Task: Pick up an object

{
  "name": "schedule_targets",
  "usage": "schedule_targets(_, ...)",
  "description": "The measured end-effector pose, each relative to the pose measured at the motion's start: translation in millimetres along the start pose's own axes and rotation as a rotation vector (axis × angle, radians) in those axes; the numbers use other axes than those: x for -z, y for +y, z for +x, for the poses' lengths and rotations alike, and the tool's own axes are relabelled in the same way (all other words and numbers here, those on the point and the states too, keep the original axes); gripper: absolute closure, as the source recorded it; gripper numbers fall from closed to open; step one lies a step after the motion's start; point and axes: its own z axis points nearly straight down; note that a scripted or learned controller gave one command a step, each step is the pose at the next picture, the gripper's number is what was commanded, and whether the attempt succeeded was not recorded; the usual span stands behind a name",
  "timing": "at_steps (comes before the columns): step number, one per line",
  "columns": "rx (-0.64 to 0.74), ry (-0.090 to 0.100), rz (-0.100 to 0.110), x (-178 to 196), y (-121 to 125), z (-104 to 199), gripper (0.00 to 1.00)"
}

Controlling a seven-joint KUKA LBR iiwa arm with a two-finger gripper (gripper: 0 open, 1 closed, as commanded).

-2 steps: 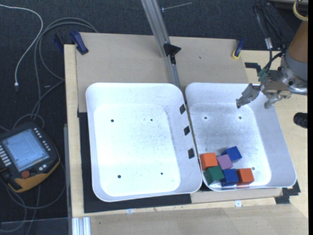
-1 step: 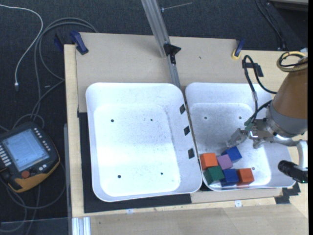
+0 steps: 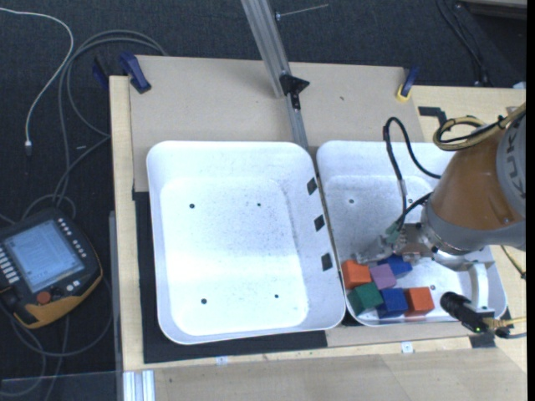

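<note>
Several small blocks lie bunched in the near left corner of the right bin (image 3: 368,174): an orange block (image 3: 357,271), a purple block (image 3: 383,275), a blue block (image 3: 400,266), a green block (image 3: 362,297), a second blue block (image 3: 393,302) and a second orange block (image 3: 420,299). My gripper (image 3: 396,243) hangs low over the cluster, just above the blue and purple blocks. The wrist and its orange band (image 3: 472,192) hide the bin's right side.
The left bin (image 3: 226,241) lies beside the right one, with black clips (image 3: 318,222) on the shared wall. A metal pole (image 3: 266,32) rises behind the bins. Cables (image 3: 397,153) loop over the right bin's far part.
</note>
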Motion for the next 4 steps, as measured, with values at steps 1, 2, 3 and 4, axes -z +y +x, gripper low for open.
schedule_targets(1,0.001,0.004,0.013,-15.6,26.2,-45.1,0.00)
schedule_targets(2,-0.004,-0.015,0.009,-13.0,26.1,13.4,0.00)
schedule_targets(3,-0.001,0.005,0.017,-15.1,14.1,-26.6,0.00)
schedule_targets(4,0.004,0.004,0.007,36.3,64.4,-44.5,0.00)
